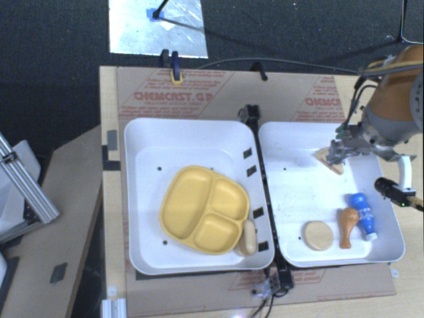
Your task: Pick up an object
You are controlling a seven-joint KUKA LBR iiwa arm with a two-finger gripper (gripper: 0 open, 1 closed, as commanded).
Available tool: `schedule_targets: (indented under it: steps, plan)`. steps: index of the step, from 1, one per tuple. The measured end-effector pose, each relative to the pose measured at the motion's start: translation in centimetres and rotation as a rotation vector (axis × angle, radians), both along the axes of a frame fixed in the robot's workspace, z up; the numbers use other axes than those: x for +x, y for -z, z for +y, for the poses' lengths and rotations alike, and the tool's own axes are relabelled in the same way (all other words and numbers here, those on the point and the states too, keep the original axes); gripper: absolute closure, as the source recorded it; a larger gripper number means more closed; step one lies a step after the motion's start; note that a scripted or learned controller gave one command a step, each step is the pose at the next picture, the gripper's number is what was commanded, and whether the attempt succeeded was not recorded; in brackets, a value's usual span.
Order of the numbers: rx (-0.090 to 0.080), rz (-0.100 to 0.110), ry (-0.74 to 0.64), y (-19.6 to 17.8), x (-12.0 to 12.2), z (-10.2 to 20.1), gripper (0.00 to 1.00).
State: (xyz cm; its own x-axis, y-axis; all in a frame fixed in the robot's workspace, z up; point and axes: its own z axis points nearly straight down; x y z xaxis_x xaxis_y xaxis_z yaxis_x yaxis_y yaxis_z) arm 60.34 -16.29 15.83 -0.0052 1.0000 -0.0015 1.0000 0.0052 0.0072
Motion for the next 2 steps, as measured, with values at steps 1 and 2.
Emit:
schedule_targets:
  steps: [1,2]
  plan:
    - [0.0,0.001,0.003,-4.7,-0.3,-0.7,1.0]
    - [0.0,0.001,0.0,-9.1,-0.3,-0.4,1.0]
